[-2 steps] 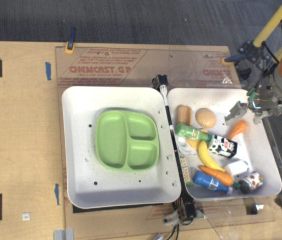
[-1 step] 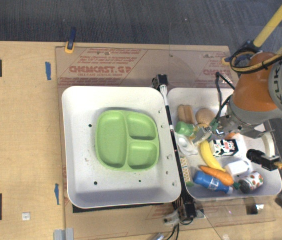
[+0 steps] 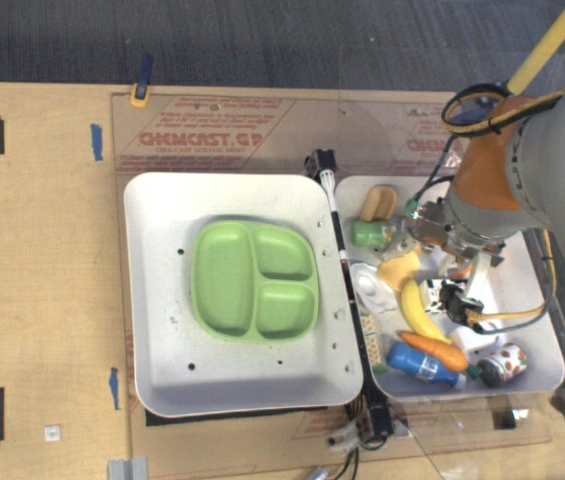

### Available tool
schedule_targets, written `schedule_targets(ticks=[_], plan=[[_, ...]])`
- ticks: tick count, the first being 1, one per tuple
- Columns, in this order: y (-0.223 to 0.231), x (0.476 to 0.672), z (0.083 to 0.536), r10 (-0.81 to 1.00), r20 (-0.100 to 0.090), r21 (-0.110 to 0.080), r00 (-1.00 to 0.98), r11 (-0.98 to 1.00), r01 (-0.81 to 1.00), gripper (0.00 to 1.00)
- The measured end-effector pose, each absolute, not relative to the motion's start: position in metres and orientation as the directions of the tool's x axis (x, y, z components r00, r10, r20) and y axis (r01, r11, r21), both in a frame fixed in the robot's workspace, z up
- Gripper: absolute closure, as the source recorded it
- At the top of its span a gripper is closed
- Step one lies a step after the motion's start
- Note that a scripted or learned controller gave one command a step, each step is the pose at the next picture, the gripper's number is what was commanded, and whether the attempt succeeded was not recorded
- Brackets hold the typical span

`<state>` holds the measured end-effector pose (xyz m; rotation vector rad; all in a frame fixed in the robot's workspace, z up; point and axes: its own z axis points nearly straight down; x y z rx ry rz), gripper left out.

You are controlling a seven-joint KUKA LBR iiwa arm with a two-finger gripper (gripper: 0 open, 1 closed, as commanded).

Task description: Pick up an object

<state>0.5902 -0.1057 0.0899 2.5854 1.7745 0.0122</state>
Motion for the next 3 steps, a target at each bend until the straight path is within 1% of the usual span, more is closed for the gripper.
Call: schedule_targets(ticks=[1,2,3], plan=[[-0.093,0.533,0.090,0.910,0.004,0.007,0.415,-0.415,0.910,0.00],[-0.097,0.534,0.102,0.909,-0.002,0.015,0.417,-0.417,0.909,1.00],[-0.037,0.596,0.205,0.972,0.003,0.004,0.236,-0.236,0.972,1.00]])
